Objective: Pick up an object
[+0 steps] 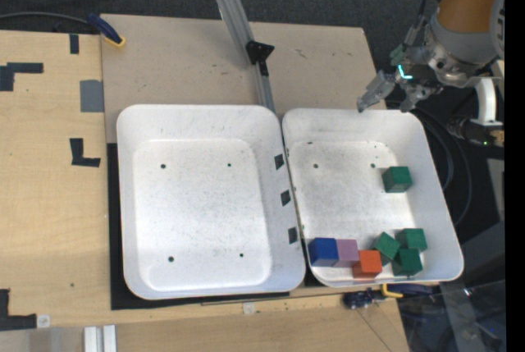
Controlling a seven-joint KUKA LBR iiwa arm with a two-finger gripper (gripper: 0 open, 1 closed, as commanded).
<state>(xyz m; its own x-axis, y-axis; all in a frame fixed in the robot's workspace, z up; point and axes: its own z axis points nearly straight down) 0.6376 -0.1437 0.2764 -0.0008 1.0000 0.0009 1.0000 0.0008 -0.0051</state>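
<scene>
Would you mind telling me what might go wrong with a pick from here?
1. The blocks in the right bin's near corner touch: closing on the orange block may catch the purple block or a green one.
2. That cluster hugs the bin wall, so a finger could hit the rim.
3. The gripper hovers above the far rim, apart from the lone green block.

No text, label, brand name or number can be read anywhere. The table (pixel 49 178) bears only plain dark tape marks. These form no letters.
</scene>
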